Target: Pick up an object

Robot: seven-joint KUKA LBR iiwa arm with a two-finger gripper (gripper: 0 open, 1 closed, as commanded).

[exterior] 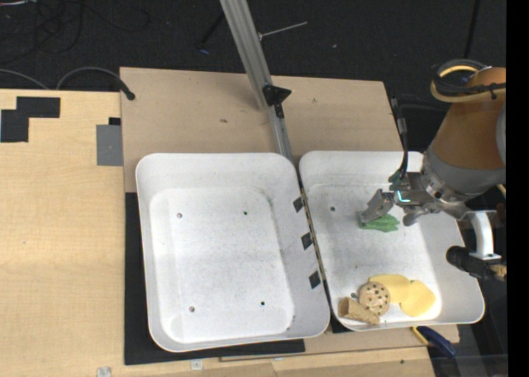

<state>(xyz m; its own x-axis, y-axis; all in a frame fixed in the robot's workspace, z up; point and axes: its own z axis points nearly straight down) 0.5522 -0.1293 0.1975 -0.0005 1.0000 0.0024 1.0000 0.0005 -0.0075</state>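
Note:
My gripper [395, 208] hangs low over the middle of the right bin [331, 173], its two fingers spread apart. A small green object [380, 222] lies on the bin floor right under and between the fingertips; it rests on the floor and I cannot tell if the fingers touch it. Near the bin's front edge lie a yellow flat piece [409, 294], a round tan piece with dark holes [374, 294] and a small tan wedge [357, 310].
The left bin [219, 247] sits beside the right one, joined by black clips [306, 239] along the shared rim. A metal rail [248, 45] slants up from behind the bins. The arm's orange band [471, 111] rises at the right.

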